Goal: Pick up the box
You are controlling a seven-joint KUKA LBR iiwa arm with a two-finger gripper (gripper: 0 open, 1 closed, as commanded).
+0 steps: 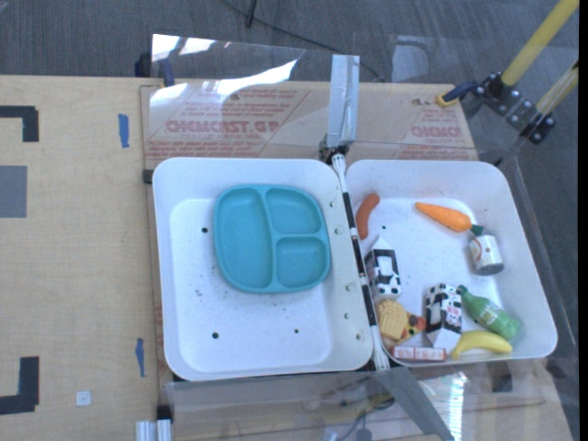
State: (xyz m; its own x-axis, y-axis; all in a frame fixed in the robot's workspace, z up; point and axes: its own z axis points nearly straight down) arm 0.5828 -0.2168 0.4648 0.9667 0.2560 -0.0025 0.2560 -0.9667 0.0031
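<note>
Camera view, looking down: the bench point(64, 246) carries two white bins side by side. The left bin point(184, 338) holds a teal plate point(273, 237) with three sections. The right bin point(514, 200) holds all the small things.

The box point(384, 274) is black and white. It lies in the right bin's left part, just beside the wall between the bins, about midway along it. Its long axis runs roughly near to far, with the far end tipped slightly left, towards a red sausage point(367, 214).

Just nearer than the box sits a waffle point(393, 318), and right of that a cow-patterned carton point(444, 308). A green bottle point(489, 313) and a banana point(480, 343) lie by the near right corner, and a carrot point(444, 217) and a can point(485, 254) farther back.

Whether the pincer is released or clenched, I cannot tell.
</note>
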